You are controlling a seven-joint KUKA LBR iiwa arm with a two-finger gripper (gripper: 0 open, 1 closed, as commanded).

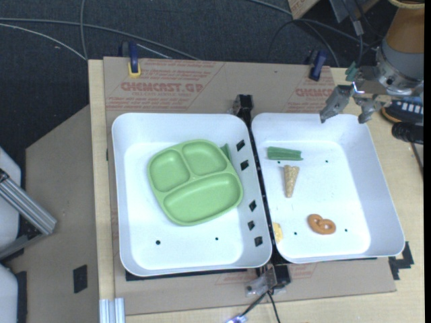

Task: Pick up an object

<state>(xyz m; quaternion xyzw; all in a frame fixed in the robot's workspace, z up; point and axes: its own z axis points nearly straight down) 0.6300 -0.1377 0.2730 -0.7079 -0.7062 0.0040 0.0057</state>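
Observation:
My gripper (349, 113) hangs open above the far right corner of the right bin (377, 187), its two fingers spread with nothing between them. In that bin lie a green bean-like strip (284, 155), a tan cone (289, 179) just below it, and an orange pretzel (321, 225) near the front. A small yellow piece (277, 232) sits at the bin's front left edge. All of these lie well to the left of and nearer than the gripper.
A green divided plate (195, 181) lies in the left bin (135, 234). A black-clipped divider (249, 173) separates the two bins. Blue clamps (135, 59) hold the cardboard at the back.

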